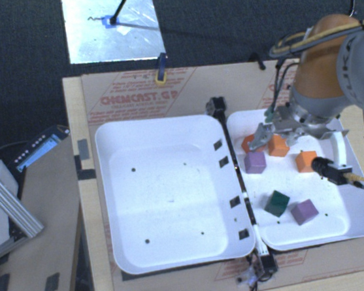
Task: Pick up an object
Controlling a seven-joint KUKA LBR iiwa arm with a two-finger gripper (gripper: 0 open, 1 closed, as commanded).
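In the right bin (359, 218) we see several small blocks. Two orange blocks (277, 145) lie near its far side, one of them partly under the end effector (264, 136), and a third orange block (306, 160) lies to the right of them. A purple block (255, 162) is just beside the first two. Nearer to us are a green block (277, 203) and another purple block (304, 211), close together. The end effector hangs low over the orange pair; we cannot tell how it stands or whether it grips anything. The left bin (117, 182) lies beside, on the surface (181, 82).
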